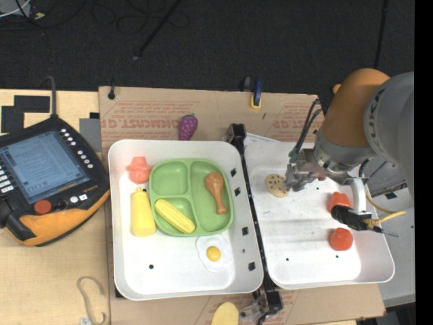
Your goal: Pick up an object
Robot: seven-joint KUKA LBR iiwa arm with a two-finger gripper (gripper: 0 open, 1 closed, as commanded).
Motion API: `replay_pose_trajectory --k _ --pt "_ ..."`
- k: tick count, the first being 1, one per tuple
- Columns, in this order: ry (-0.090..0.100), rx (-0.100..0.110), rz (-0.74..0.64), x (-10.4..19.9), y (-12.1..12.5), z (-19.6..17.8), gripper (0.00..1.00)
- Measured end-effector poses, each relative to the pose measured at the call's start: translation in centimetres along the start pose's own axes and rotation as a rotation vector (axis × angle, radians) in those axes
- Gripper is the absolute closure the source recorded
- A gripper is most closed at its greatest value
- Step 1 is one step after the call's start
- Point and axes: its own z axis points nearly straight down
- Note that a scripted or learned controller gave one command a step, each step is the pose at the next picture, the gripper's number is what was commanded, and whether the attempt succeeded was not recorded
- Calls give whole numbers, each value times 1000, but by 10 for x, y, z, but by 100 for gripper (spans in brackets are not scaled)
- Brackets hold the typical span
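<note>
So the jaws are down in the right bin (318, 266), near its far left corner, and honestly I can't tell how far open they are or whether they've got anything between them, it's all a dark clump from this angle. Just to their left is a little tan cookie (275, 185) lying flat on the bin floor, really close, can't say if it's touching. The grey arm (365, 124) comes in from the right. Two red-orange round things sit further right in the same bin, one (337, 200) behind the other (340, 239). The left bin (169, 276) has a green divided plate (177, 178) with a drumstick (216, 191) and a corn cob (174, 216) in separate compartments, plus a yellow bottle (142, 212), a pink toy (138, 170) and a fried egg (213, 252) off the plate. Purple grapes (188, 126) lie on the counter behind the bins, and a teach pendant (47, 171) sits far left.
</note>
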Motion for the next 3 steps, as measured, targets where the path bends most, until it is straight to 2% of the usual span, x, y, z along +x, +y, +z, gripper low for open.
replay_pose_trajectory --k 2,3 --pt "0 -1 0 -2 -3 -89 100" --pt "2 5 -5 52 -15 -96 100"
